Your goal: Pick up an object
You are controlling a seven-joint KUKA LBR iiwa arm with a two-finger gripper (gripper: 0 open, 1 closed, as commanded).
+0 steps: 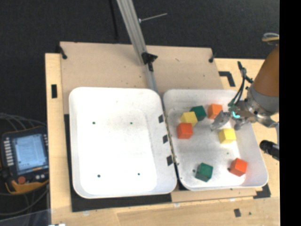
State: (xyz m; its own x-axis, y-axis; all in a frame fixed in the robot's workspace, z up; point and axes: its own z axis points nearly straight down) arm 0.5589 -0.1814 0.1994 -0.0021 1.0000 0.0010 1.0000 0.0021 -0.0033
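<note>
Bench: wooden top (117, 65) carrying two white bins side by side, dark floor around
Left bin (84, 102): bare inside
Right bin (176, 100): holds every block, so picking happens here
Gripper (229, 121): low over the right bin, fingers spread wide, nothing between them
Likely target: yellow block (227, 135) just below the gripper
Others: orange block (215, 110) beside it, green block (204, 171) well apart

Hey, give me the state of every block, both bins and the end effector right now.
end effector: low over the right bin, between blocks
right bin: holds seven blocks
left bin: no blocks inside
yellow block: loose, just below the end effector
orange block: loose, beside the end effector
</note>
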